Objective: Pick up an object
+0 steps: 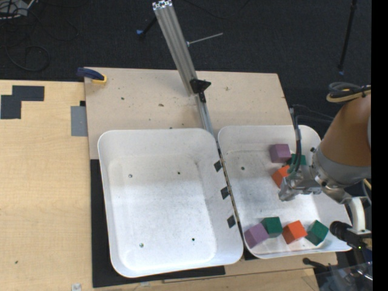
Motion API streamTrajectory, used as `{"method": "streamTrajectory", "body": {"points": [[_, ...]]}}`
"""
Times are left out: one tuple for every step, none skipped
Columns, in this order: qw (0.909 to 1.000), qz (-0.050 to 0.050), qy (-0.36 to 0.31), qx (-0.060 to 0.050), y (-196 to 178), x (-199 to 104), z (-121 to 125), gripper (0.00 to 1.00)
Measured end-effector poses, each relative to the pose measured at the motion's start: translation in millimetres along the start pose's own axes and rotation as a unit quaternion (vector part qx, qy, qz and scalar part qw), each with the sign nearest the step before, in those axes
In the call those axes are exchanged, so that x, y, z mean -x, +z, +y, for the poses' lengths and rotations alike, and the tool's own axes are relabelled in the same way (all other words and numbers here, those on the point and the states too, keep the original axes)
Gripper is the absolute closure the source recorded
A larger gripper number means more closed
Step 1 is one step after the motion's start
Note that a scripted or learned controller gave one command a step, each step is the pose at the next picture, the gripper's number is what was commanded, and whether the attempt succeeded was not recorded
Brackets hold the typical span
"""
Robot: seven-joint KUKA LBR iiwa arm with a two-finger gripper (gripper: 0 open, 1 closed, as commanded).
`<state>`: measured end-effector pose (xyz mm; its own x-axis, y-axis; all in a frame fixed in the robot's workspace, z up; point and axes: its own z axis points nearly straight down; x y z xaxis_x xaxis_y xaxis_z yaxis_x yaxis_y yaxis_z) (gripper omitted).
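Nearest the camera, along the front edge of the right bin point(254, 139), sit four blocks in a row: a purple block point(256, 234), a green block point(273, 225), an orange block point(294, 231) and a second green block point(317, 232). They are squat cubes with no clear long axis, each turned at its own angle. Farther back, the gripper point(290, 190) hangs low beside another orange block point(280, 176); whether it is apart or together cannot be told. Beyond lies a second purple block point(280, 153). The left bin point(115, 162) sits alongside on the worktop point(145, 102).

Smooth white plastic bins point(157, 256), pale matt wooden bench point(139, 102), ribbed bare-metal post point(176, 41), matt coloured blocks point(294, 231)
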<state>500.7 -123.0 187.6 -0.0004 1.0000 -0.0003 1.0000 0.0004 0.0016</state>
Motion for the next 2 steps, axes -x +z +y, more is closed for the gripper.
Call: {"method": "streamTrajectory", "body": {"points": [[1.0000, 0.000, 0.000, 0.001, -51, 11, 3, 1.00], [1.0000, 0.002, -0.002, -0.002, -39, -45, 9, 1.00]]}}
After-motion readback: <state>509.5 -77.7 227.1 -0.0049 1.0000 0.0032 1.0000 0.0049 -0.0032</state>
